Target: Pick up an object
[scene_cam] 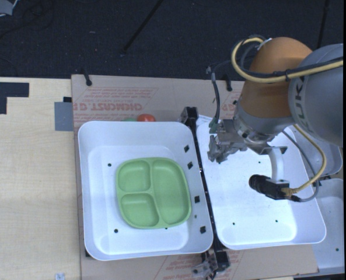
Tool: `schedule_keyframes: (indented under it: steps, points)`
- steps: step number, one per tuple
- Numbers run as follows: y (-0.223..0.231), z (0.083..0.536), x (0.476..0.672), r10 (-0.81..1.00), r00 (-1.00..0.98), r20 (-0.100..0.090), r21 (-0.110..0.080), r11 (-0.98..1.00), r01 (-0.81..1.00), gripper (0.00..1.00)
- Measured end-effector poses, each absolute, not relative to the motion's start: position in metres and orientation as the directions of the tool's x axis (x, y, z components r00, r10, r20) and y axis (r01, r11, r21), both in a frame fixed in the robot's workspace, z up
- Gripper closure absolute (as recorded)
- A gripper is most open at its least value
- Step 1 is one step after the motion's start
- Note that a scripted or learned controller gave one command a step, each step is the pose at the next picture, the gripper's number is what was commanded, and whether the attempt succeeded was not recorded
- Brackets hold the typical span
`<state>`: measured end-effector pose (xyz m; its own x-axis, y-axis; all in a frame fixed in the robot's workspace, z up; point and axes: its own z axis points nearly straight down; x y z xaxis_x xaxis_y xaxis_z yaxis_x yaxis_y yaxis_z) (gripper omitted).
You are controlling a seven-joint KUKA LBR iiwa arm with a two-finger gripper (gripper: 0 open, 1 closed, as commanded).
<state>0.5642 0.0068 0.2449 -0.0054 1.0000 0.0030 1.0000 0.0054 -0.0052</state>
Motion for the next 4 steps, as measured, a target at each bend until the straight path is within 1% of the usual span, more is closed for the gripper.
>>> schedule_keyframes:
  steps: [1, 2, 3, 4]
  points:
    - [0.058, 0.246, 0.549, 1.0, -0.005, 0.002, -0.006, 0.005, 1.0, 1.0]
    - [0.107, 0.225, 0.537, 1.0, -0.004, 0.001, -0.007, 0.004, 1.0, 1.0]
    - [0.108, 0.222, 0.534, 1.0, 0.0, 0.0, -0.006, 0.0, 1.0, 1.0]
    - [0.108, 0.222, 0.534, 1.0, 0.002, 0.0, -0.005, -0.002, 1.0, 0.0]
